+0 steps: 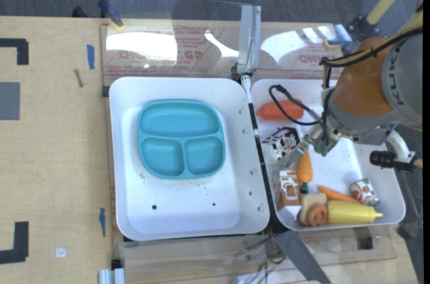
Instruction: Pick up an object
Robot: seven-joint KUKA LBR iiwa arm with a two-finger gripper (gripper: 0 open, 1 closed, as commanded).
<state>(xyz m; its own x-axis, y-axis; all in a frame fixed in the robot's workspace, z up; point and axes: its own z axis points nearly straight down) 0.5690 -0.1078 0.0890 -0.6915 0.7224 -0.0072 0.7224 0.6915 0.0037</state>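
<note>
The hand [300,154] sits directly above the orange carrot [305,168], whose long axis runs up-down; the hand's state cannot be determined.

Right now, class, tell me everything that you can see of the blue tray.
The blue tray is a rounded, glossy, plastic-looking dish in light blue. Raised ridges split it into three compartments: one wide one at the far side, two smaller ones nearer the camera. It lies flat and upright on the floor of the left bin, a little toward the far side.
</note>
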